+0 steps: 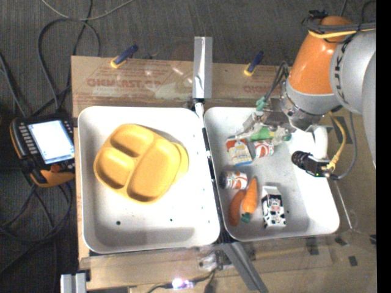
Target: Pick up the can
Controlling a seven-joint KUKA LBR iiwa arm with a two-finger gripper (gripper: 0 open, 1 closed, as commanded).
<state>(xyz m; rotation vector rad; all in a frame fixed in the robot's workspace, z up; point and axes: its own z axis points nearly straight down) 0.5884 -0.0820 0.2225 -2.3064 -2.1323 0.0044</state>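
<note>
Hovering gripper (pixel 267 129) over a red-and-white can (pixel 264 149) (label unreadable), grip state indiscernible, cardboard (pixel 122 84) lettering faint

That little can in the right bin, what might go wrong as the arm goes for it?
The can lies on its side, so it may roll or slip. The carrot touches it and may get nudged or grabbed instead. The gripper hovers over another can and a carton, so it might grab either.
</note>
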